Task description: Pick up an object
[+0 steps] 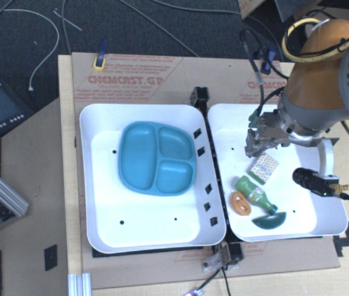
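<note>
One gripper [259,145] over right bin [236,119] | fingers unreadable (arm hides them)

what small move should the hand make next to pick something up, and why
Probably a short drop straight down onto the checkered packet. The hand sits in the right bin just above and beside that packet, nothing shows between its fingers, and the green bottle, orange ring and dark green piece lie farther toward the near edge.
</note>
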Tool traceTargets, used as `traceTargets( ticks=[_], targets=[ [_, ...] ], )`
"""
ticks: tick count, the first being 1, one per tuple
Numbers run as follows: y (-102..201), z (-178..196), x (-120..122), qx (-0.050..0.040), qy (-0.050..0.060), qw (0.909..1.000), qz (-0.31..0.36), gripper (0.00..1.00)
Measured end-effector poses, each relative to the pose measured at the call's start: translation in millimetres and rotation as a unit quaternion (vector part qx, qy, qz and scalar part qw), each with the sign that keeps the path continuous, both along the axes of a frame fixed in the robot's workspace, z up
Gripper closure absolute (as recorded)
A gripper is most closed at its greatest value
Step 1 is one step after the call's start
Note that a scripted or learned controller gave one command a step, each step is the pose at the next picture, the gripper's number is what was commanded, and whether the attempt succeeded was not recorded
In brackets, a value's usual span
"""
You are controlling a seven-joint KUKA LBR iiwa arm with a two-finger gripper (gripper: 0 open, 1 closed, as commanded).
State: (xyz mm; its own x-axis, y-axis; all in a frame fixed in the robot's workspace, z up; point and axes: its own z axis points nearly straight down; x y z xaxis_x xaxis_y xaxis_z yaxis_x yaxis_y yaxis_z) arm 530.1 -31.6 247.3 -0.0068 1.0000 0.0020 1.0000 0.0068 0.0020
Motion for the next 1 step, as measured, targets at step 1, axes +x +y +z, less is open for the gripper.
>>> traceTargets(
  ticks=[1],
  targets=[
    [45.8, -11.8, 15.2, -0.0006, 0.001, 1.0, -0.001, 1.0]
  ],
)
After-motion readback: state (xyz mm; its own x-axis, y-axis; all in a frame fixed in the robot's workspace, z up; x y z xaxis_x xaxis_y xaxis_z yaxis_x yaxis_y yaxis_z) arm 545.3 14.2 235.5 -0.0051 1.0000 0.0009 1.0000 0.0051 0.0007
